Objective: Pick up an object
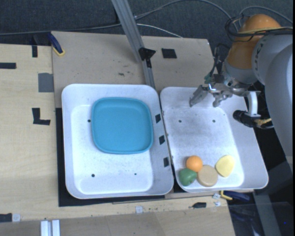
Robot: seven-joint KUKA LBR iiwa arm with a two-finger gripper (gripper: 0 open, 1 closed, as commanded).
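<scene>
Four small objects cluster at the near end of the right bin [246, 146]: an orange ball [194, 162], a green piece [187, 176], a tan round piece [207, 176] and a yellow piece [225, 165]. My gripper [206, 98] hangs over the far end of that same bin, well apart from the cluster. Its two fingers are spread open with nothing between them.
The left bin [76, 132] holds a light blue square plate [122, 125]. A slanted metal pole [132, 31] rises behind the bins. Cables run across the dark floor at the back. The arm's body fills the right side.
</scene>
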